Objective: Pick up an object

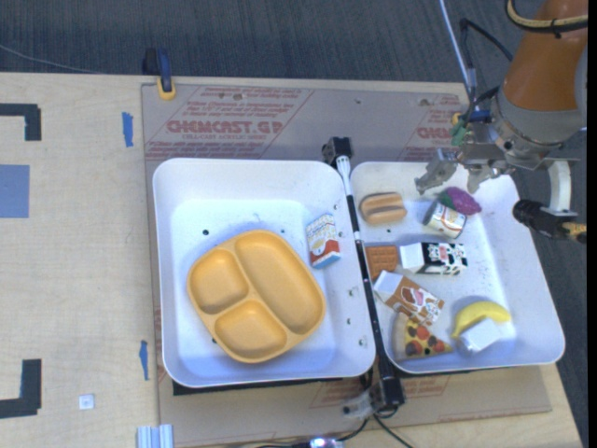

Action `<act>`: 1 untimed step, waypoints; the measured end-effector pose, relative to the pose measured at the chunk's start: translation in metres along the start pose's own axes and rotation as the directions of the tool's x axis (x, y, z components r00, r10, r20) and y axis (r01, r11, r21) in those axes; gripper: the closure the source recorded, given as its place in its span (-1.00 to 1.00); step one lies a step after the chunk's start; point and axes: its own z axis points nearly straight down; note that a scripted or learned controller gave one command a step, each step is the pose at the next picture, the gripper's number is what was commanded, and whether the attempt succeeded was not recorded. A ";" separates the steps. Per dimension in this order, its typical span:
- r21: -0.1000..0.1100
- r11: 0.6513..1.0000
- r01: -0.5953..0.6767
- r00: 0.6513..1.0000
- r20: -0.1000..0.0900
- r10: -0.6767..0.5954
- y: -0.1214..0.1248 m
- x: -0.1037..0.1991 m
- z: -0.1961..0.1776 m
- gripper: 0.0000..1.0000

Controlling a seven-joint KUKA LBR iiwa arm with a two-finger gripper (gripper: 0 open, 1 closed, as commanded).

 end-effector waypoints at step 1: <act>0.001 1.000 -0.001 1.000 0.000 0.001 0.005 -0.045 0.063 -1.00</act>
